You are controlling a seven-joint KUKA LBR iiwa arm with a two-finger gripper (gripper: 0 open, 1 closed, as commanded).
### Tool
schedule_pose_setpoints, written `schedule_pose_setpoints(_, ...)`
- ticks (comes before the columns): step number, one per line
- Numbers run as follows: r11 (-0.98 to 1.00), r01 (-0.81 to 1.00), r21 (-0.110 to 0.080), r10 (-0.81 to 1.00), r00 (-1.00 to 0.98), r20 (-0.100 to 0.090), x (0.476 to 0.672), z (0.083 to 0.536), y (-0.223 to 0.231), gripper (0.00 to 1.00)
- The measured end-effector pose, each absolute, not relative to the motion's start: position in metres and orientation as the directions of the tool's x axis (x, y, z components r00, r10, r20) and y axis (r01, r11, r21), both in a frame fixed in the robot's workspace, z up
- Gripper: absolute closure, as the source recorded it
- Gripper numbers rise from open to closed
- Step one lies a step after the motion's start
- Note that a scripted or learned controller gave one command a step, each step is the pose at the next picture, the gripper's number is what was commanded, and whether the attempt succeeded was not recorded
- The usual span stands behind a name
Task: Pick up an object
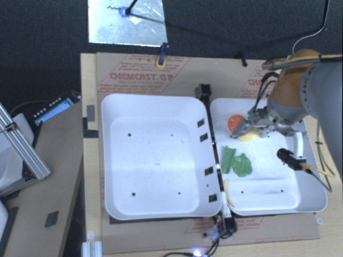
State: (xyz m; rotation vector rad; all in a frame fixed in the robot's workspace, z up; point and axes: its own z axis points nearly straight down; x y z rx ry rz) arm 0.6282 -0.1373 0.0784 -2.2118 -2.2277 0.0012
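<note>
1. The arm (313,84) is reaching in from the right and is hanging over the far part of the right bin (311,197), on a worktop (91,159) that carries two white bins side by side.
2. The gripper (251,126) is sitting low, right above a small yellow piece (247,137), with a red, tomato-like object (235,123) just beside it on the left. Whether it is released or clenched cannot be told from this angle, and nothing can be seen caught in it.
3. The yellow piece looks like the likely target, judging by how closely the gripper is hovering over it; it is lying on the bin floor near the far end.
4. A green leafy toy (238,164) is lying nearer the camera, apart from the other two, and a thin yellow strip (229,193) is resting by the bin's left wall.
5. To do this step well, the gripper should be centring over the yellow piece and keeping off the red neighbour, so that it is not nudging either one away.
6. A straight descent, a firm close and a slow lift would be suiting a small, low object like this.
</note>
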Motion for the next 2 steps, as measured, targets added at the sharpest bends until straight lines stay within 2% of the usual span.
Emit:
schedule_pose_setpoints(1,0.006,1.0,0.007,1.0,-0.006,-0.001,0.666,0.086,-0.146,0.0)
schedule_pose_setpoints(2,0.008,1.0,0.007,1.0,-0.008,-0.002,0.666,0.097,-0.146,1.0)
